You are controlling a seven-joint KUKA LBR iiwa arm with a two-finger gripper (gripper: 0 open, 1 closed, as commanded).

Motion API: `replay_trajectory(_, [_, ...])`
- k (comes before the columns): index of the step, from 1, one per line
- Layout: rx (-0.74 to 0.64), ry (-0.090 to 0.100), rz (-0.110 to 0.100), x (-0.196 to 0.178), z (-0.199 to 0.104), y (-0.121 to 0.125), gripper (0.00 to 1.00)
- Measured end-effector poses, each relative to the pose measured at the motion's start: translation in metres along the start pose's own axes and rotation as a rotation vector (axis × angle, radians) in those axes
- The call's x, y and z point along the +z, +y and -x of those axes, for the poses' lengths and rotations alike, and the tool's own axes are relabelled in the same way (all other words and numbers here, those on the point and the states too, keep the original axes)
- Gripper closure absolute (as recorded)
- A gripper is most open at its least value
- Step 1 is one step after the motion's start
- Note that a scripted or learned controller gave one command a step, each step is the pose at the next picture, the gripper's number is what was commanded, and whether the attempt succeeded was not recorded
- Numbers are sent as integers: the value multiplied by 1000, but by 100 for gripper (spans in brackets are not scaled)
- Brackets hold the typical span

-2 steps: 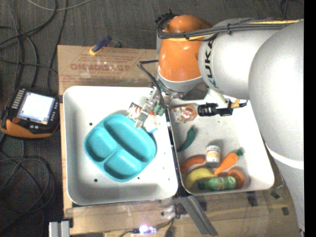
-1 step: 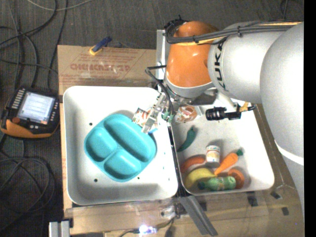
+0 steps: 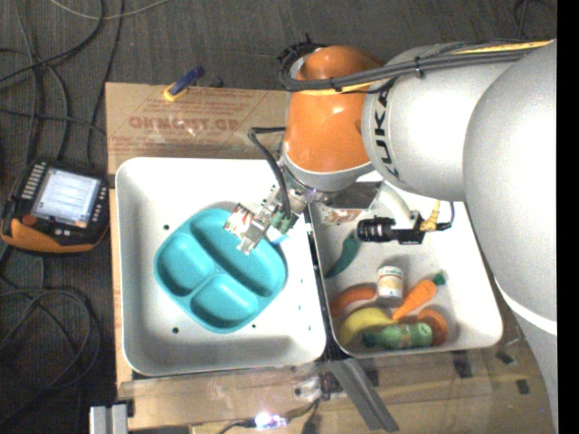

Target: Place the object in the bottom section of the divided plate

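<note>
arm [image 3: 479,143]: smooth, rounded light-grey casing with dark "kuka" lettering. orange band [image 3: 330,120] above the wrist. black cable runs across the casing. gripper [image 3: 258,224]: small, with green and white parts.

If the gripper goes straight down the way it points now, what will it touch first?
Most likely the turquoise divided plastic plate in the left white bin: the gripper hangs above the plate's upper right section. Its height over the plate is unclear from this slanted view.

I'm seeing the gripper [image 3: 258,224] hanging over the teal divided plate [image 3: 220,274] in the left bin [image 3: 136,269]; right of its fingers, toy food is lying in the right bin [image 3: 470,269], including a carrot [image 3: 418,297].
</note>
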State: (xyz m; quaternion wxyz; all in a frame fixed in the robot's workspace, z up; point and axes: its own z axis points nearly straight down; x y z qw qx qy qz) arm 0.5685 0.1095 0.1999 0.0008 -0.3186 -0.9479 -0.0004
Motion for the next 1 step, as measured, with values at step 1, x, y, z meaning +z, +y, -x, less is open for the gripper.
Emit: replay_trajectory(1, [0, 0, 0, 0, 0, 0, 0])
